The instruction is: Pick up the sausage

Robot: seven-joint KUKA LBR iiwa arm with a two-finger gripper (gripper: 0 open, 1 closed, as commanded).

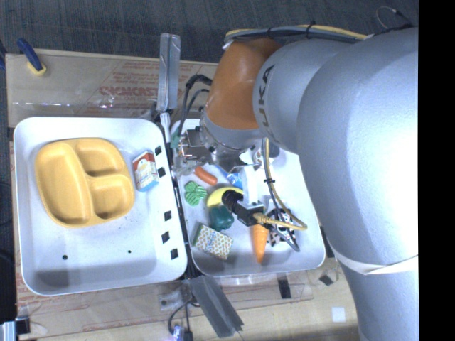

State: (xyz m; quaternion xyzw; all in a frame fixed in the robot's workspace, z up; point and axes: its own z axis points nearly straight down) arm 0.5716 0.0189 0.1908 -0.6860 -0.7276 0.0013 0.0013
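Note:
The sausage (206, 175), a short orange-red piece, lies in the upper left part of the right bin (307, 258). My gripper (193, 155) hangs just above and to the left of it, at the bin's left wall. The orange band and grey wrist cover most of the gripper from above. Nothing shows held in it.
Around the sausage lie a green leafy piece (195, 192), a yellow banana (219, 197), a dark green item (221, 219), a checkered box (212, 241), a carrot (259, 242) and a blue item (235, 181). The left bin (43, 268) holds a yellow compartment tray (84, 180) and a small can (145, 170).

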